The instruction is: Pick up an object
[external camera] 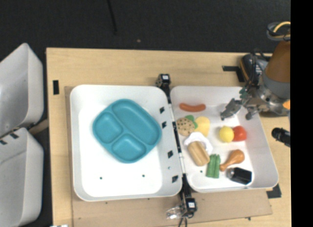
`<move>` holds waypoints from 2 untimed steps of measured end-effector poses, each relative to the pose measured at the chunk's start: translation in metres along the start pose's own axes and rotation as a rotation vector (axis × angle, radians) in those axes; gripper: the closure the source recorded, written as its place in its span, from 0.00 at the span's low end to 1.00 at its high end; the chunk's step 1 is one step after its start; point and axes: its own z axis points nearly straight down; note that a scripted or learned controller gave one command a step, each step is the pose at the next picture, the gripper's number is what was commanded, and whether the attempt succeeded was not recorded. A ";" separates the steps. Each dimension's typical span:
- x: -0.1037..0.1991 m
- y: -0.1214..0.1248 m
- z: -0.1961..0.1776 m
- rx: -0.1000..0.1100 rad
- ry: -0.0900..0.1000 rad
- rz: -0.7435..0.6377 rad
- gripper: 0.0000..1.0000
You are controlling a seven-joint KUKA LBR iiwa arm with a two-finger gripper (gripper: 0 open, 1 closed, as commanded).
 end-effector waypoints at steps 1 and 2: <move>0.004 0.006 0.060 0.001 0.001 -0.003 0.00; 0.003 0.006 0.097 -0.001 -0.001 0.002 0.00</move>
